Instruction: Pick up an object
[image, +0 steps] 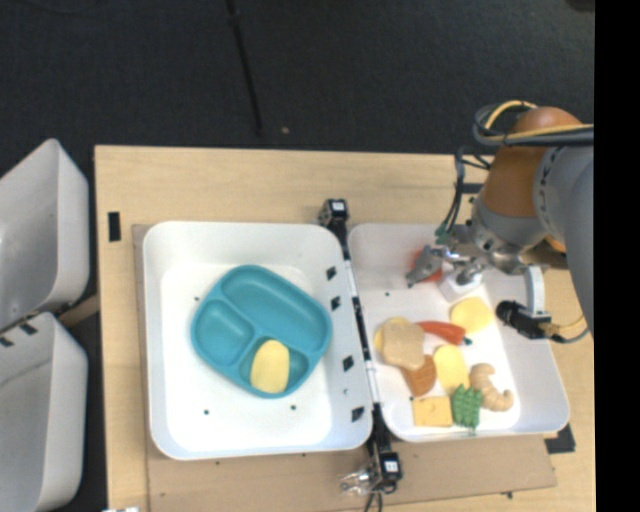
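Jaws (447, 262) spread open, holding nothing, hanging over right bin (395, 245) far end. Toy food pile toward the near side; closest, yellow lemon-like piece (471, 314) just beside them.

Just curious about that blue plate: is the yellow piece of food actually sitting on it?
Touching. The camera view shows the yellow food piece lying inside a compartment of the blue tray, its rim surrounding it.

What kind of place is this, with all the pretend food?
Probably a robot test bench in a lab. A grey robot arm with an orange band reaches over two shallow white bins, one holding small toy foods, the other a blue divided plastic plate.
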